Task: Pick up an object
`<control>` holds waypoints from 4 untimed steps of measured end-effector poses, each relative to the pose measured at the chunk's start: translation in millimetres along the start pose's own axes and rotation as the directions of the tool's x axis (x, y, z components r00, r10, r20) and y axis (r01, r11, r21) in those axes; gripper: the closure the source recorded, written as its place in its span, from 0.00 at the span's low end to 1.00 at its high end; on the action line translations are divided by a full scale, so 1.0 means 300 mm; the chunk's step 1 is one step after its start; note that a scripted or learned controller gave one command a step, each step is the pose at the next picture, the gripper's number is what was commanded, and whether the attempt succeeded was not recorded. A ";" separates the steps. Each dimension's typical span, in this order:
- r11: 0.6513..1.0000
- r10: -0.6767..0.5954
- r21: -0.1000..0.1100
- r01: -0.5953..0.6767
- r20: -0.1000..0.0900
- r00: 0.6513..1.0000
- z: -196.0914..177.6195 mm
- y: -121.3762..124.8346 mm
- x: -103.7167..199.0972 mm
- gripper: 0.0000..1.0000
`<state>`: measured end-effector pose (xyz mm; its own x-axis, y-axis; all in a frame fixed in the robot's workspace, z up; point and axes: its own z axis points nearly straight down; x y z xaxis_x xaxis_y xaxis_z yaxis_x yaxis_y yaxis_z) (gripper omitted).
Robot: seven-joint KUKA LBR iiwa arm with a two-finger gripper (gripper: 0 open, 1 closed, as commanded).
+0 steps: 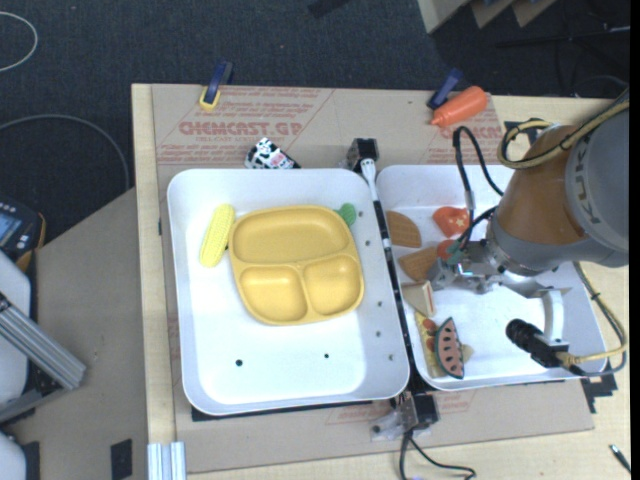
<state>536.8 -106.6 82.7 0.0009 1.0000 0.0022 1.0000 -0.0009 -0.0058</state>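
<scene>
Two glossy white bins (200, 368), smooth yellow three-compartment tray (295, 261), ridged corn cob (216, 234)

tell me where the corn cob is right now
The corn cob lies in the left bin, near its upper left corner, right beside the left edge of the yellow divided tray.

The gripper (452, 261) is sitting low in the right bin (520, 368), its fingertips too small and cluttered to read. The arm (560, 203) is running off the right edge. A green thing (347, 212) is peeking from behind the yellow tray (295, 260), perhaps a toy vegetable.
</scene>
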 end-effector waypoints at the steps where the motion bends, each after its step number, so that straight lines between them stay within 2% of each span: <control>1: 1.000 0.001 -0.006 -0.001 0.002 1.000 -0.044 0.004 -0.002 1.00; 3: 1.000 -0.003 -0.015 0.003 0.004 1.000 -0.459 0.026 0.028 1.00; 4: 1.000 -0.002 -0.010 0.002 0.004 1.000 -0.475 0.028 0.029 1.00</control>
<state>546.1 -98.3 225.1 -0.0009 1.0000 -0.0013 1.0000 0.0009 0.0039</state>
